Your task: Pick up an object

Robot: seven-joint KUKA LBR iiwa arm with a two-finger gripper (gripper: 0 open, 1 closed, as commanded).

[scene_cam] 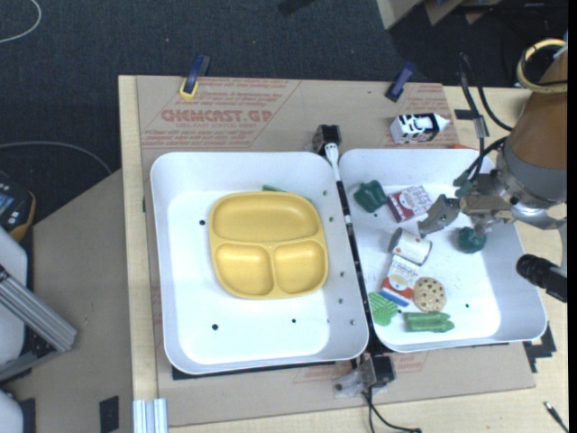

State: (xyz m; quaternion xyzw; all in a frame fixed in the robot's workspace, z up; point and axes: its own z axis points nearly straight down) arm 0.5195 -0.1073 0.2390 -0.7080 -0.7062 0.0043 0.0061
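2 white bins side by side, left bin [180, 332] bearing a yellow 3-part tray [268, 242], right bin [505, 318] strewn with small things, my gripper [431, 224] over it, fingers spread, nothing between them, white carton [410, 248] just near-left of my fingertips, cookie [429, 292] nearer.

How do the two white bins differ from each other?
The left bin holds one large yellow divided plate; the right bin holds many small items, such as a cookie. The gripper is over the right bin, not the left. Both are shallow and white.
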